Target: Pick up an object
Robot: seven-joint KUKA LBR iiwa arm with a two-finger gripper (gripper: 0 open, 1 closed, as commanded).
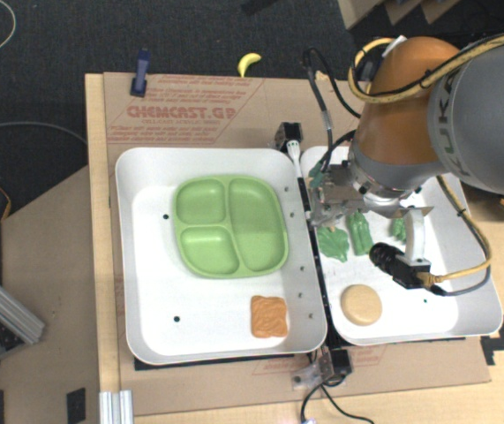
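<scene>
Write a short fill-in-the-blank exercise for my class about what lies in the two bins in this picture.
1. The green divided plate lies in the ____ bin.
2. The orange waffle-like piece lies in the same bin as the ____.
3. The round tan cookie lies in the ____ bin.
4. The plate has ____ compartments.

Missing words: left; plate; right; three

My arm [485,113] is basically a chunky grey tube with dark raised lettering down the side, and it rounds off into a glossy orange dome [406,104] above the wrist. Under that there's a silver-grey metal collar, a little black block with a yellow-tipped lead, and a yellow-and-black cable [465,272] looping off it, with more black wires trailing out the back.
</scene>
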